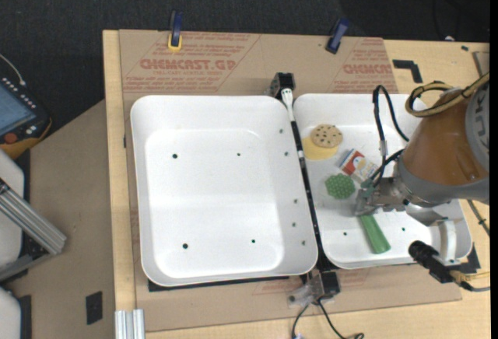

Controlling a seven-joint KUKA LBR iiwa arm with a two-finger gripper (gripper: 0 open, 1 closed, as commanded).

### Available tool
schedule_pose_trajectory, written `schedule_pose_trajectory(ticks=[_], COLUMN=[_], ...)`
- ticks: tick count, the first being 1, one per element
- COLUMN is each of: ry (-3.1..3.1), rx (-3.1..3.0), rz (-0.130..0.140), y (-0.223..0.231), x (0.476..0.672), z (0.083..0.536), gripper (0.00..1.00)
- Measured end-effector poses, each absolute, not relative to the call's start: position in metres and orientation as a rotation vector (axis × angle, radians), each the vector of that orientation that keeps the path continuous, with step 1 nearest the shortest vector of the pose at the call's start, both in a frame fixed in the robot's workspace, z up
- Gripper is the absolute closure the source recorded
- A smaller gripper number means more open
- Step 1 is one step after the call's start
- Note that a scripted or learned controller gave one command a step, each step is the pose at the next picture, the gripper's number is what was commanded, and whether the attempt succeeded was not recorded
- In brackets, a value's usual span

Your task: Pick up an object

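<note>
So the tabletop (233, 50) is a brown board with red lettering, carrying two shallow white bins side by side. The left bin (156, 174) just has a few dark dots on its floor. The right bin (342, 248) is where all the stuff is, and the arm (443, 151) reaches in over it from the right, orange band and all, blocking a good chunk of that bin.

The claw (372, 199) sits low among the objects, right at the top end of the green stick (375, 233), which lies flat on the bin floor, angled toward the front edge. Honestly can't tell from this angle whether the claw is wide or pinched, or whether it has any hold on something.

Progress-wise: looks like the grab itself is in progress, nothing is lifted, everything sits on the bin floor. The lift is what's left.

Smaller bits: a round yellow cookie-looking thing (323, 139) toward the back, a red and white packet (356, 164) just beside the claw, and a bumpy green ball (339, 186) near the stick's upper end. The stick seems the likeliest target, plain, slim, bright green.
</note>
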State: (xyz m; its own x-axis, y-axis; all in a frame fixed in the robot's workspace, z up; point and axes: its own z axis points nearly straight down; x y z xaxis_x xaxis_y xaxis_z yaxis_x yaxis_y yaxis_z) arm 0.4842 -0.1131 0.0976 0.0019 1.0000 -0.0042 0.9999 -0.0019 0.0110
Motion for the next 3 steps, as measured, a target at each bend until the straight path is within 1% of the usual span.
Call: schedule_pose_trajectory(ticks=[1, 2, 3], ry=[2.224, 2.227, 2.223], rx=[2.205, 2.21, 2.215], rz=[0.015, 0.01, 0.007], y=[-0.056, 0.011, 0.037], x=[0.538, 0.542, 0.55], z=[0.191, 0.256, 0.286], gripper=[1.0, 1.0, 1.0])
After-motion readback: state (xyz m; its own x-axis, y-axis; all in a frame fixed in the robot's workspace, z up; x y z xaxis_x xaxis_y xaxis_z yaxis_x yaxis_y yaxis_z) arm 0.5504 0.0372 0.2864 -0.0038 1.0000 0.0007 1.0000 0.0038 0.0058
